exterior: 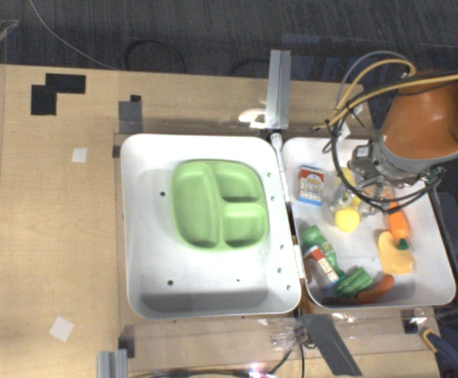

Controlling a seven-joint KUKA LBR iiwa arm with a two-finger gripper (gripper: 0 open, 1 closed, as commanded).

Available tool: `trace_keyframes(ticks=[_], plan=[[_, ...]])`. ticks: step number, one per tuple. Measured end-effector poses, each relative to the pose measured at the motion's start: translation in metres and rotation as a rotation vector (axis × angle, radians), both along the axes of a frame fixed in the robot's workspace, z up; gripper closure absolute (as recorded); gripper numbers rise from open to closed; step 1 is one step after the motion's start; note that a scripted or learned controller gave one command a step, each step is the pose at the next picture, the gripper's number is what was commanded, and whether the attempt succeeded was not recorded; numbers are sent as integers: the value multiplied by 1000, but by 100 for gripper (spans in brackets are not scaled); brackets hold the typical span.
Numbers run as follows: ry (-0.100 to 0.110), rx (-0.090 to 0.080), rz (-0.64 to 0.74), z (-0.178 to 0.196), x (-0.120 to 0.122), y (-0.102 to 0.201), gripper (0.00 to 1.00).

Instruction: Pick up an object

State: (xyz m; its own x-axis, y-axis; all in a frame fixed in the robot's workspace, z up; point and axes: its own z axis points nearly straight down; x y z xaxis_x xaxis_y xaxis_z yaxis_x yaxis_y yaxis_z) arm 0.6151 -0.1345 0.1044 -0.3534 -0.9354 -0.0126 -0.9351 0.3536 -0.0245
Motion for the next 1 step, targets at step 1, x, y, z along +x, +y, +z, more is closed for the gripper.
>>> trace_keyframes(ticks=[1], plan=[[13,-3,173,85,-14,95,100]])
